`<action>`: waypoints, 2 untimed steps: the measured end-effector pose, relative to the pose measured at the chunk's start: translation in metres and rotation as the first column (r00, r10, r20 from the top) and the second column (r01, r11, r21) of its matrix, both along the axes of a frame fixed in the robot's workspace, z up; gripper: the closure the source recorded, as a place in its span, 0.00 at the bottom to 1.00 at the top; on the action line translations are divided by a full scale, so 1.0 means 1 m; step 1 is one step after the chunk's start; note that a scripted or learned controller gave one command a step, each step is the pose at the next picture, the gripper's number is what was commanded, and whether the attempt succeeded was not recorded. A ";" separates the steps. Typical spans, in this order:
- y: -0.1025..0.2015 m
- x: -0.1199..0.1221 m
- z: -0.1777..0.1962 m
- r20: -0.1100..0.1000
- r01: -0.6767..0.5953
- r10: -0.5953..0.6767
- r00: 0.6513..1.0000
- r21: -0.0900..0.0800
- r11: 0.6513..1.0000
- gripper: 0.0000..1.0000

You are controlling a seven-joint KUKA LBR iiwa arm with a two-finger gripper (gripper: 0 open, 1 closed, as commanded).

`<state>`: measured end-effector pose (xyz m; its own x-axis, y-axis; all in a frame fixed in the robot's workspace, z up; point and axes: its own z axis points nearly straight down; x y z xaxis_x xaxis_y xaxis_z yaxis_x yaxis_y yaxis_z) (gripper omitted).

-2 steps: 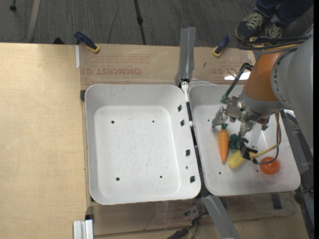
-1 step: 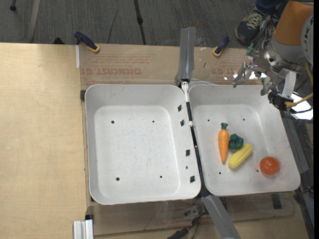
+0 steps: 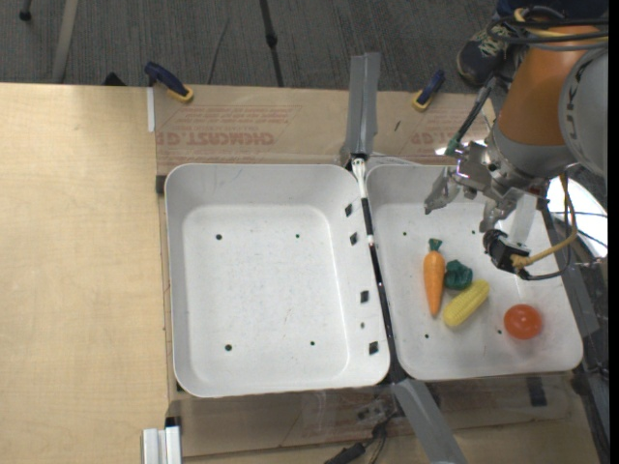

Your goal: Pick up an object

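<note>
Bench [image 3: 77, 259]: light wood, bearing two shallow white bins side by side.

Left bin [image 3: 193, 288]: white, with small dark holes in its floor.

Right bin [image 3: 406, 336]: holds four items toward its 5 o'clock corner.
- Carrot [image 3: 434, 278]: orange, green top, lying roughly upright in view.
- Green object [image 3: 457, 275]: small, dark, touching the carrot at its 3 o'clock side.
- Corn cob [image 3: 466, 304]: yellow, tilted, just below the green object.
- Tomato [image 3: 522, 322]: red-orange, round, apart from the corn at its 4 o'clock.

Jaws [image 3: 466, 196]: spread open over the right bin's 12 o'clock portion, gripping nothing, above the carrot and apart from it.

Arm [image 3: 542, 95]: grey with an orange band, entering from 3 o'clock.
</note>
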<state>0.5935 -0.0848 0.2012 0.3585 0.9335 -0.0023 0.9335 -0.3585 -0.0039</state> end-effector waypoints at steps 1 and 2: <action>-0.018 -0.032 -0.108 -0.001 0.027 -0.027 1.000 0.001 1.000 0.00; -0.013 -0.081 -0.111 0.000 0.140 -0.140 0.990 0.001 0.990 0.00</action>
